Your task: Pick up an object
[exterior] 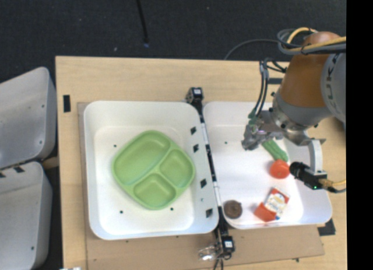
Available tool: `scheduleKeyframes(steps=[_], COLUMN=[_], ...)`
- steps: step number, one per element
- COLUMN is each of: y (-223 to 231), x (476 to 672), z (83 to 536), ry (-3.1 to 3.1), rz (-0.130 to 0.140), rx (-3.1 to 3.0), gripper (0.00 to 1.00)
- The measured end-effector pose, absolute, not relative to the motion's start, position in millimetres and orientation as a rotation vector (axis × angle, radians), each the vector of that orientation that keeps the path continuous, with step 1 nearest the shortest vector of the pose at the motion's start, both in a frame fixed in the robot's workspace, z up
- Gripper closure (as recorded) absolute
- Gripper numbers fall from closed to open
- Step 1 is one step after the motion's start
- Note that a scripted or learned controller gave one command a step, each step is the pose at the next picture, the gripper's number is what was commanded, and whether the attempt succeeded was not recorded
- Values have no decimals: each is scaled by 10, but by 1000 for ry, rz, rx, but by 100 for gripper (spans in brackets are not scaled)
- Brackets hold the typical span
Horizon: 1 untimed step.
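Observation:
In the right bin (233, 117) my gripper (253, 140) hangs low over the floor, near the middle. Just to its right lies a toy carrot (278, 168), with an orange body and a green top that points up-left toward the gripper. Whether the green top touches the gripper cannot be made out. A red and white packet (272, 204) lies near the bin's front right. A small brown round piece (233, 209) sits at the front left corner.
The left bin (93, 146) holds a green divided plate (153, 169) at its centre. A ridge with black clips (205, 152) separates the two bins. My arm's grey and orange body (303, 88) covers the right bin's far right corner.

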<state>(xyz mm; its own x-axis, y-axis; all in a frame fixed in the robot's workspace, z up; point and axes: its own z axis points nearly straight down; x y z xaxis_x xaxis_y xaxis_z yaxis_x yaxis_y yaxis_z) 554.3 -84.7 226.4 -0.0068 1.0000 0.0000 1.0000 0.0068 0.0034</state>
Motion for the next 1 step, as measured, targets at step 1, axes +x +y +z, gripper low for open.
scheduleKeyframes(steps=[1], y=[-367], x=[5809], z=[2194], ry=[2229], rz=[3], rx=[2213], gripper=[100])
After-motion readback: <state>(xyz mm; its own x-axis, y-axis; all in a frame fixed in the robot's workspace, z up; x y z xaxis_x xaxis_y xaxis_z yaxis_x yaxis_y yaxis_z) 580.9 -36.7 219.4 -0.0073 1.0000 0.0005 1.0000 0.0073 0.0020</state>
